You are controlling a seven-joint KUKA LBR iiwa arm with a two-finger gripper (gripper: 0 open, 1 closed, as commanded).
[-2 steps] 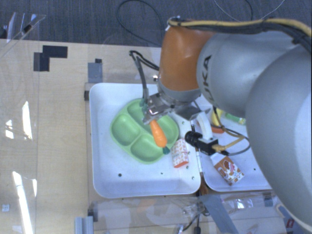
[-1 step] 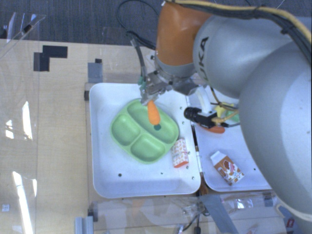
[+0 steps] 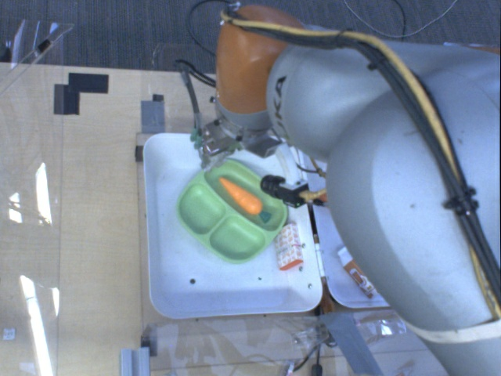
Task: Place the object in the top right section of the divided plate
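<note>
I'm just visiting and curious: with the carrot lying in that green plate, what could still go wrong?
The tool hangs close over the divided plate's upper rim, so moving off might nudge the plate. The carrot lies slanted near a divider and might roll across. The small packet leans against the plate's edge and might shift with it.

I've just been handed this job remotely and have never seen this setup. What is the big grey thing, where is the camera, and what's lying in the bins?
The grey mass with the orange band is a robot arm reaching in from the right. The single camera sits above the bench, looking down at a slant. Its gripper hangs just above the far edge of a green divided plate in the left white bin. A carrot lies in the plate's top right section; nothing shows between the fingers. A small red and white packet lies beside the plate. Another packet lies in the right bin.
</note>
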